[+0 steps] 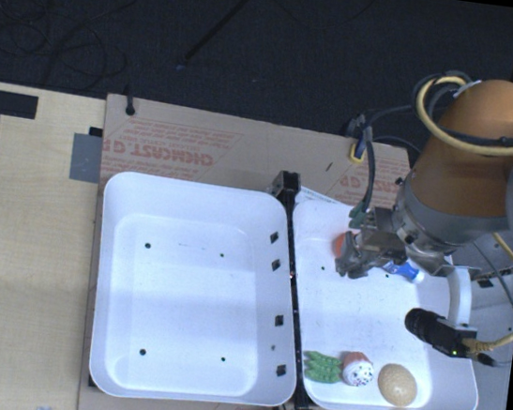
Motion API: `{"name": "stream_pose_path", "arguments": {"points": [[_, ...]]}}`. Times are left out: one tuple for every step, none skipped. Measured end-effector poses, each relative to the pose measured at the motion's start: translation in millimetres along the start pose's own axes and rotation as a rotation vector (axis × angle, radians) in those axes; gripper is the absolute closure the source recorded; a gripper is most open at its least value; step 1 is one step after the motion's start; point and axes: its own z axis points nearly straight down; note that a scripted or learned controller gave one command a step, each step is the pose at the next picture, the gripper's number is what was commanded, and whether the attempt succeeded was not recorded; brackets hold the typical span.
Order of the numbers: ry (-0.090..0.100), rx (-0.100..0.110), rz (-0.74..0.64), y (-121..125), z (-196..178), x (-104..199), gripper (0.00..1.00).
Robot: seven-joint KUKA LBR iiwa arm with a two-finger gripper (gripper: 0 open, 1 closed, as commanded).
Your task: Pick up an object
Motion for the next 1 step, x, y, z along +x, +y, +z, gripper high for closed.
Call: {"name": "stream_pose_path", "arguments": {"points": [[0.000, -0.015, 0.002, 1.9, -8.5, -1.6, 0.00]]}}
